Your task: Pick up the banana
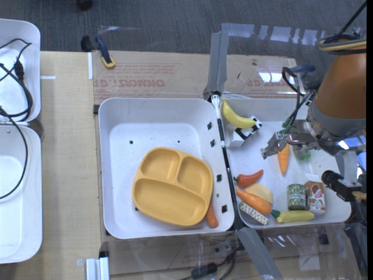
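Camera view shows the banana [235, 115] lying at the far left corner of the right bin [326, 217], against the divider, with a small black-and-white object [249, 128] touching its lower end. The gripper [278, 146] hangs mid-bin, well apart from the banana, above an upright carrot [283, 158]; whether it is open or closed cannot be told. Along the near edge sit a red pepper [250, 178], another carrot [253, 200], a green can [296, 196] and a yellow corn-like piece [295, 216]. A yellow divided plate [173, 185] lies in the left bin [116, 121].

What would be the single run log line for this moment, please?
phase: approach | banana: top-left corner of right bin, not held | gripper: over right bin, right of banana, beside carrot
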